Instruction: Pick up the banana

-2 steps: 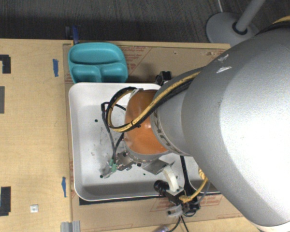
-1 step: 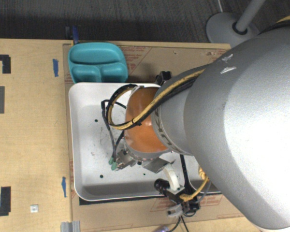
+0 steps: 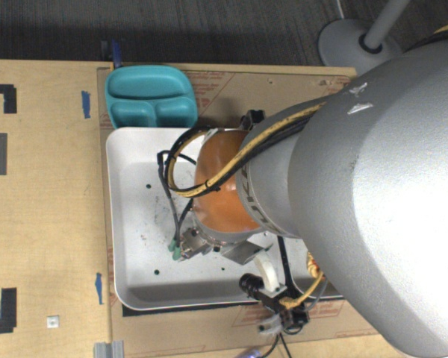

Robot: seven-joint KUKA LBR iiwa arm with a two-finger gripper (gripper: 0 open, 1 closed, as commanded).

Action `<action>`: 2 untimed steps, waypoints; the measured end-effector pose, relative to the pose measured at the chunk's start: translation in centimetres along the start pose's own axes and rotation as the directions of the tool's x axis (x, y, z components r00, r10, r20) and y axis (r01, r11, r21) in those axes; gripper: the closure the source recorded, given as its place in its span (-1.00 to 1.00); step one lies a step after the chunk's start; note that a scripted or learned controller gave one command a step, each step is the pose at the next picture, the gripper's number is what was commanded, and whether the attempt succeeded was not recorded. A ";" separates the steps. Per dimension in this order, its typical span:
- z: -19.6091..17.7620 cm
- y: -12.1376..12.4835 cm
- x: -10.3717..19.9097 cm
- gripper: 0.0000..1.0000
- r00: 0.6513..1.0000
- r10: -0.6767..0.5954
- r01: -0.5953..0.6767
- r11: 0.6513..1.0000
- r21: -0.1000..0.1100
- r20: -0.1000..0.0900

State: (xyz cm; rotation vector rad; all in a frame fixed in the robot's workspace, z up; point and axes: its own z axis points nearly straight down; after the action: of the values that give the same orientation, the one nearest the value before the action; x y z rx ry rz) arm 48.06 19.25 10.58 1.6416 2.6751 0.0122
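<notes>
Camera view: the grey arm (image 3: 373,200) reaches in from the right and hangs low over the white bin (image 3: 131,274), its orange band (image 3: 220,189) and cable loops covering much of the bin's middle. The tool (image 3: 185,246) sits just under the band, pointing down toward the bin floor, likely lowered for a grasp; whether it stands wide or narrow I cannot tell, as the wrist hides it. The banana's place cannot be told; it may lie beneath the arm. A teal divided tray (image 3: 151,95) rests on the desk (image 3: 45,200) just beyond the bin's far edge, apart from the work, seemingly out of the way
</notes>
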 end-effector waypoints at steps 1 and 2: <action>-6.4 0.7 1.7 1.00 0.989 0.146 -0.146 0.989 0.008 0.003; -7.3 0.8 1.7 1.00 0.989 0.145 -0.145 0.989 0.006 0.003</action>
State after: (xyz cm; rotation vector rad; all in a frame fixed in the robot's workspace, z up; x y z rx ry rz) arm 47.96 21.10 17.93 1.8329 2.5501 0.0014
